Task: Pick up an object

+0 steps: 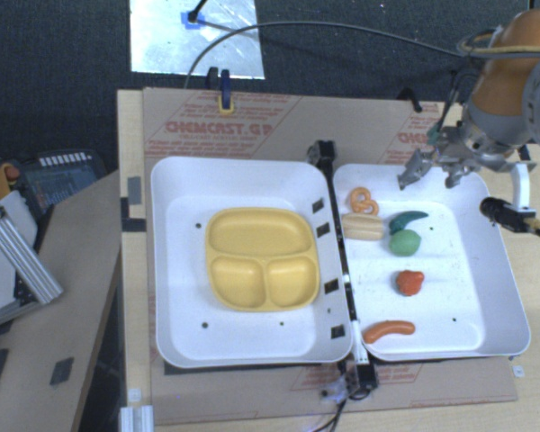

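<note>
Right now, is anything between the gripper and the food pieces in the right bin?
Nothing visible. The gripper hovers over the right white bin's far edge; the orange pretzel and green round piece lie unblocked below.

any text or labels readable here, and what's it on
"CHEMCAST GP": red print on the brown sheet under the bins, behind the left bin.
More red print on the sheet by the gripper: too blurred to read.
Device at the left edge: markings too small to read.

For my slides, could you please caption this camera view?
Pincer open above right bin of toy foods; yellow divided plate in left bin.
</note>
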Action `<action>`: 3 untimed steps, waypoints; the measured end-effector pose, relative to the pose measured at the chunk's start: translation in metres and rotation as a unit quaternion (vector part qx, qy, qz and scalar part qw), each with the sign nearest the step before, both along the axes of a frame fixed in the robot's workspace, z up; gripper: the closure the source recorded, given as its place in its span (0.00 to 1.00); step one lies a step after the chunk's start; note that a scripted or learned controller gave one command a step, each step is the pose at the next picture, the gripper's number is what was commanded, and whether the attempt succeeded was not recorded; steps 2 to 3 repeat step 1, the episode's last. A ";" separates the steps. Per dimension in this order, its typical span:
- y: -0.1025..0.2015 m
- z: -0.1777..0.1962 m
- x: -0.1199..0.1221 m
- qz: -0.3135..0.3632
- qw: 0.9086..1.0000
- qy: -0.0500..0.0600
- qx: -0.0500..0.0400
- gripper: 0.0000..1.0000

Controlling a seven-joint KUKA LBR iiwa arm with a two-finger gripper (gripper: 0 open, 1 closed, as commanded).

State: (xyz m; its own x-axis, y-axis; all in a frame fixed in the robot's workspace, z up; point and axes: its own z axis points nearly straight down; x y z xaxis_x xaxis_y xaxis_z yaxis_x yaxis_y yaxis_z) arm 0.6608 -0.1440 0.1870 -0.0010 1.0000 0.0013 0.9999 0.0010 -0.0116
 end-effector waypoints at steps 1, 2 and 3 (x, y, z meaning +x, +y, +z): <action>0.000 0.009 0.003 0.001 1.000 -0.007 -0.001 0.00; 0.000 0.009 0.003 0.001 1.000 -0.007 -0.001 0.00; 0.000 0.009 0.003 0.001 1.000 -0.007 -0.001 0.00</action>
